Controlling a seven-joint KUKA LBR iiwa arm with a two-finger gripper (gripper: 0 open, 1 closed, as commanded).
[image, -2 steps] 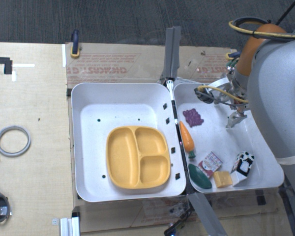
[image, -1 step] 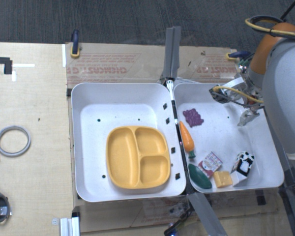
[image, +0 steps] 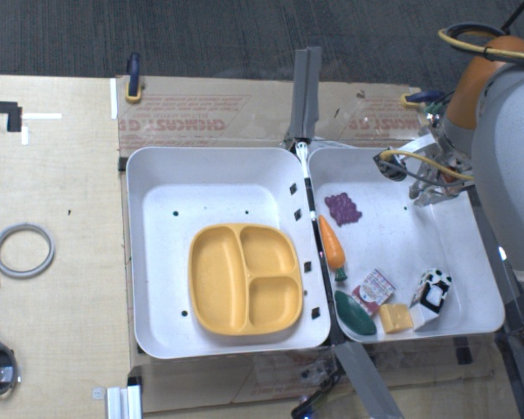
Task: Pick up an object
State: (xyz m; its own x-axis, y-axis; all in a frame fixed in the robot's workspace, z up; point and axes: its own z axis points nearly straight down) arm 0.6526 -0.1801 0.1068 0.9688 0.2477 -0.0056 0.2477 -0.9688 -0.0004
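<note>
Overhead, the gripper [image: 424,190] hung over the right bin's [image: 472,260] far edge; whether its fingers were open could not be told. Nearest lay a purple grape bunch [image: 341,208], probably light, bumpy plastic, best pinched across its middle.

Clearance, two white bins

Left bin [image: 148,234]: yellow divided plate [image: 244,279] fills the middle; bare floor along the far side. Right bin [image: 472,260]: open centre; purple grapes [image: 342,208], carrot [image: 332,244], green item [image: 355,314], packet [image: 375,286], cheese wedge [image: 396,319], cow toy [image: 434,291] crowd the left and near edges.
</note>
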